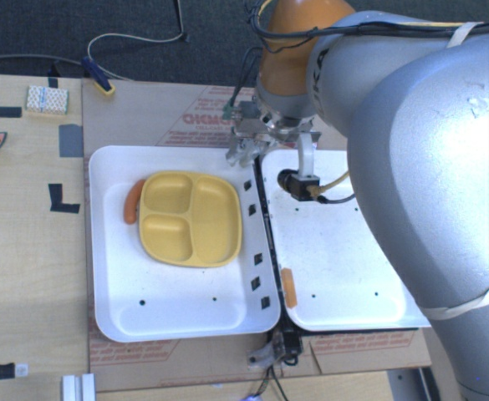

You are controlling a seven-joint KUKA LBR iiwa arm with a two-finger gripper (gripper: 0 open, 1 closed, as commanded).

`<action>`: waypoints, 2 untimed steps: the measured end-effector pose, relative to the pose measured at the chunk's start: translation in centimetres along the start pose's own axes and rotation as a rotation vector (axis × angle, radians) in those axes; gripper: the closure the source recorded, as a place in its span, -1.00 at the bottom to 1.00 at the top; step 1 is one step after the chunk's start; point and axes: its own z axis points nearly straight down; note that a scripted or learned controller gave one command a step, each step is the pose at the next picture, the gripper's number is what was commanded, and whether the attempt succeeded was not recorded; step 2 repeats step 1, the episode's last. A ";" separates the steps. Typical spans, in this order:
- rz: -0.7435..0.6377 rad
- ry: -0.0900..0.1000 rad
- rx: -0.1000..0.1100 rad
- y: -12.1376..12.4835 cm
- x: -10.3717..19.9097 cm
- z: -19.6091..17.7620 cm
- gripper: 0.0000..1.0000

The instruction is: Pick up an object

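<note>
Yellow divided plate [190,218] lies flat in left bin [110,307]; orange sausage-like piece [131,203] touching its left rim. Small orange piece [288,287] in right bin [344,307], by divider. Risk: plate wide, flat — poor purchase, likely slip. Gripper [248,149] hangs over bins' far edge, wrist pitched down; open/shut: can't tell.

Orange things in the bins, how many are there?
2: an orange piece in the left bin, touching the yellow plate's left edge, and another at the right bin's left wall. The arm may hide more.
</note>
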 end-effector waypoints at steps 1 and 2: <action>-0.001 -0.002 0.001 0.0 0.0 -0.9 1.00; -0.001 -0.002 0.001 0.0 0.0 -0.9 1.00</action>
